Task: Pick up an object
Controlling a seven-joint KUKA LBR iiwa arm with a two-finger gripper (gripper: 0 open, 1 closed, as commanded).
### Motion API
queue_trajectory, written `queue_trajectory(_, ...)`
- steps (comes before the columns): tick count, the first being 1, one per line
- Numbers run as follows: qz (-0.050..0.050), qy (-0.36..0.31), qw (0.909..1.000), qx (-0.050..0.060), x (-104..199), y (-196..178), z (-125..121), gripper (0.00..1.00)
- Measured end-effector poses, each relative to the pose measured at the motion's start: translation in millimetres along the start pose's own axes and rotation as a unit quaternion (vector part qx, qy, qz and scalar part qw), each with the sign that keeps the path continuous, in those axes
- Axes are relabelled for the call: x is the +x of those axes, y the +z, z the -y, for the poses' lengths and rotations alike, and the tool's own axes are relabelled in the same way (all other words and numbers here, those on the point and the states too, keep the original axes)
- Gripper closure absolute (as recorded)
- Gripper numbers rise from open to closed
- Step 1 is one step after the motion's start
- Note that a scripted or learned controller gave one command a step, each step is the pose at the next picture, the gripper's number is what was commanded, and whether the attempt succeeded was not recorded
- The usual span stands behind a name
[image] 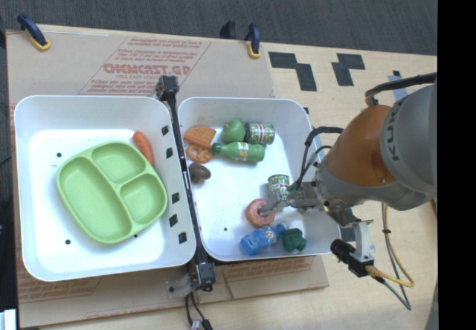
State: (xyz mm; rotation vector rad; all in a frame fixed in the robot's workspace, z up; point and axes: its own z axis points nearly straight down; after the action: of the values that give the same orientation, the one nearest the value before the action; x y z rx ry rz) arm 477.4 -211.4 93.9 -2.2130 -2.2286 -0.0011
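a bulky grey arm (pixel 416 143) is being seen, its smooth rounded shell being broken by a broad orange band (pixel 357 150) above the wrist. dark lettering is being shown on the grey casing near the band, too cut off to be read. below the band, a grey metal wrist section is being followed by a slim metallic gripper (pixel 274 206). a black cable (pixel 316 144) is being looped beside the wrist, and another is being arched over the grey shell. a white block with a black connector is being carried underneath, with yellow-orange wires (pixel 394 276) being trailed from it.
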Motion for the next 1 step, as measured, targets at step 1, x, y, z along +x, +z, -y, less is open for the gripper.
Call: queue_trajectory(1,-0.003,-0.004,1.0,0.0,2.2,-11.5,-2.6,1.0)
